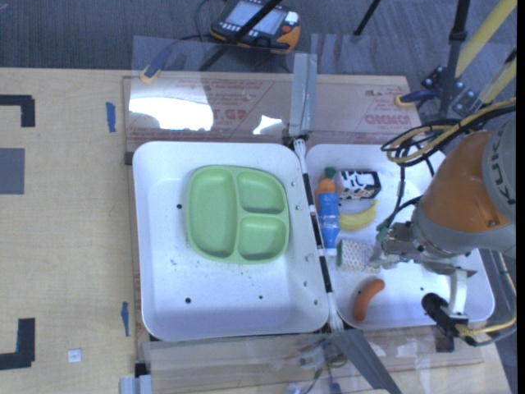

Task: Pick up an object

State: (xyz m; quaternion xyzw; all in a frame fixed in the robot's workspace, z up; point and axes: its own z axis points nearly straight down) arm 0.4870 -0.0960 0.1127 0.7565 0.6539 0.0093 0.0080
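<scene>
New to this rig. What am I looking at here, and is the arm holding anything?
One fixed camera looks down at a slant on a bench with two shallow white bins. The left bin holds a green divided plate. The right bin holds a blue bottle with an orange cap, a banana, a black-and-white item, a small speckled packet and a sausage-shaped orange piece. The grey arm with the orange band reaches in from the right; its end effector sits low beside the packet. Nothing visibly rests between its fingers, so no hold can be claimed.
</scene>
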